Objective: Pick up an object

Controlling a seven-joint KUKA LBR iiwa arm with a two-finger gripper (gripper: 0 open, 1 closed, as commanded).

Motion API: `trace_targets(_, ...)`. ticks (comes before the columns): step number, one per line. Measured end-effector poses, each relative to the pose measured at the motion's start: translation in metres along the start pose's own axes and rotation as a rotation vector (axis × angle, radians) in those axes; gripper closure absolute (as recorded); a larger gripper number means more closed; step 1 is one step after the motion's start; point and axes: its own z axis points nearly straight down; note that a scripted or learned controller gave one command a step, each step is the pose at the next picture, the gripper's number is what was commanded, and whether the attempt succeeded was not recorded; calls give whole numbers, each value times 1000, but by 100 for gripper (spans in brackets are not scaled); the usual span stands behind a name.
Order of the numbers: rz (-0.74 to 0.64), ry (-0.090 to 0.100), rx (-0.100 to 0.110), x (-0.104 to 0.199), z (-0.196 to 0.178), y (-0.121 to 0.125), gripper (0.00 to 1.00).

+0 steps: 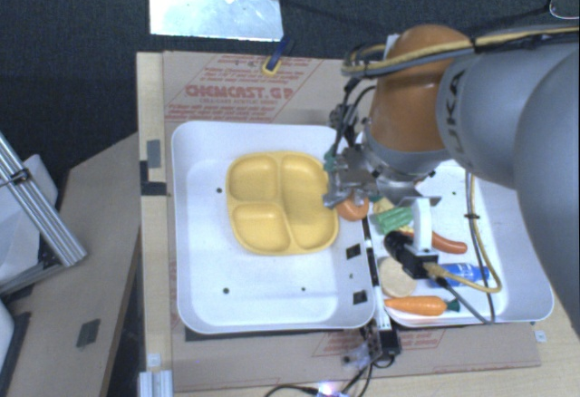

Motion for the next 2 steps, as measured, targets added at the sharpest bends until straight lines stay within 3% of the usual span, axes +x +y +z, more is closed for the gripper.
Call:
trace_targets(1, 5, 0, -3, -5, -9, 5, 100)
trace_targets(2, 1, 1, -3, 10, -18, 0, 100)
